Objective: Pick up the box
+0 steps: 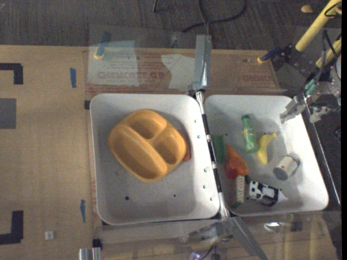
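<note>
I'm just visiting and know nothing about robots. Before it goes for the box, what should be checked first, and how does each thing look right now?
1. Box in view: ok. The box, black and white, lies near the front edge of the right bin.
2. Box free to grab: not ok. A small speckled block sits right against its left side.
3. Top of the box uncovered: ok. Nothing lies on it.
4. End effector above the box: not ok. It is at the bin's far right corner, away from the box.
5. End effector free of any load: cannot tell.
6. Path past the grey can and banana: cannot tell.
</note>
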